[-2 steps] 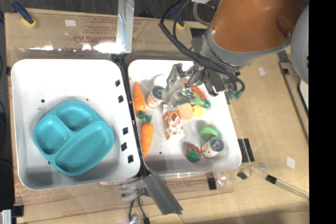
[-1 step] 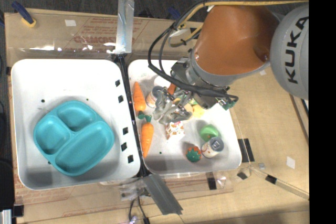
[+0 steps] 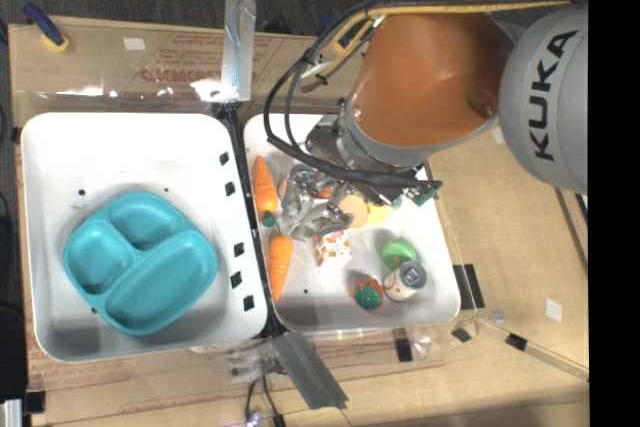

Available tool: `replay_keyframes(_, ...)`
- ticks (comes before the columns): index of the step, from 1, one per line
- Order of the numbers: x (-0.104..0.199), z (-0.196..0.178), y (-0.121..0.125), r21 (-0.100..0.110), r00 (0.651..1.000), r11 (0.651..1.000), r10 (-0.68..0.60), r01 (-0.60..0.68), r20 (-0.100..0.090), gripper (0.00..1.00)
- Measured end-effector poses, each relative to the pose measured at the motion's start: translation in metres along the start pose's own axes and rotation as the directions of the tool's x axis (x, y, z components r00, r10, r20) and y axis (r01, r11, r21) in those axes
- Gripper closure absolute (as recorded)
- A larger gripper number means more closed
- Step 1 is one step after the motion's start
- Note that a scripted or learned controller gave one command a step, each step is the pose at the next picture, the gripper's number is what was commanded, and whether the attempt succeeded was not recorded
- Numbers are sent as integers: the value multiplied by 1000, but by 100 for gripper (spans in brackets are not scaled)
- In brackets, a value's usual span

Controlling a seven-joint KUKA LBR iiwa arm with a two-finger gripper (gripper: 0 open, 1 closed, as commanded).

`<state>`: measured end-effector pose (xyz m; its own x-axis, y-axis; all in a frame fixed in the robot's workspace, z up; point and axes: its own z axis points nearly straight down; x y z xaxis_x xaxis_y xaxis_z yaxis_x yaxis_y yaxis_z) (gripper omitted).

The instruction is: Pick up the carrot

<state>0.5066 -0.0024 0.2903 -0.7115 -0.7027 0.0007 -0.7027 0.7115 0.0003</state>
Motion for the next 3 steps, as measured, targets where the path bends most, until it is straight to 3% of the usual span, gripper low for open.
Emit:
replay_keyframes(1,-2,-11,0,3,1000,1000,-4,4,1,100)
replay_keyframes(2,28,-119,-42,11,1000,1000,4,-4,7,100)
replay_keyframes(3,29,22,-26,-6,997,997,83,-83,-4,100)
